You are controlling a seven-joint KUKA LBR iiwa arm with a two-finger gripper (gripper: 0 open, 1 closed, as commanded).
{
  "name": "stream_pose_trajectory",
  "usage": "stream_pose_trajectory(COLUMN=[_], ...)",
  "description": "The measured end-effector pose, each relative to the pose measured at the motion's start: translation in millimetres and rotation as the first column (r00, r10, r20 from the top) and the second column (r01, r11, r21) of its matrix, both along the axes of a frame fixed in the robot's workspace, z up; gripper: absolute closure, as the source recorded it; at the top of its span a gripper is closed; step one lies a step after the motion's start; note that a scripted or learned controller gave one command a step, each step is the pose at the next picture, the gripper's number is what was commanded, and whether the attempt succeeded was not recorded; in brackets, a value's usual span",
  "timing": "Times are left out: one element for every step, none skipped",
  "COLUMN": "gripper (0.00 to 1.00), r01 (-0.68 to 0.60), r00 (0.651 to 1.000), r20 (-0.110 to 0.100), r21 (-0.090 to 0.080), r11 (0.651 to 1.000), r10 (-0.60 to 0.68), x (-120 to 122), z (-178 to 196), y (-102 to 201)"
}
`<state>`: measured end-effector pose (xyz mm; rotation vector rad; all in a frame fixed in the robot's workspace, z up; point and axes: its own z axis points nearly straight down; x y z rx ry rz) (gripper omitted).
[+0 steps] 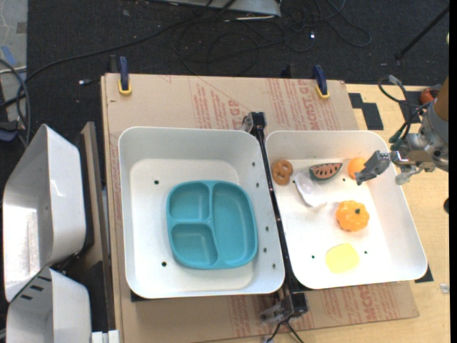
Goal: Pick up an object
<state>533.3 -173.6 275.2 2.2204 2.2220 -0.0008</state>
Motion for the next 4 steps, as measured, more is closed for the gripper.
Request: stream_pose_trajectory(gripper=[0.00,0.00,0.00,1.00], r01=[0.001,0.002,0.001,0.003], r00=[1.000,1.000,1.000,1.000], r20=[-0.003,-0.003,0.017,0.027], r21=[0.001,0.002,-0.008,-0.009], r11=[1.000,1.000,1.000,1.000], r10=[-0.001,-0.002,-0.001,-0.003], x=[9,11,14,16], z=[-49,-111,-163,-149], y=[0,7,12,12])
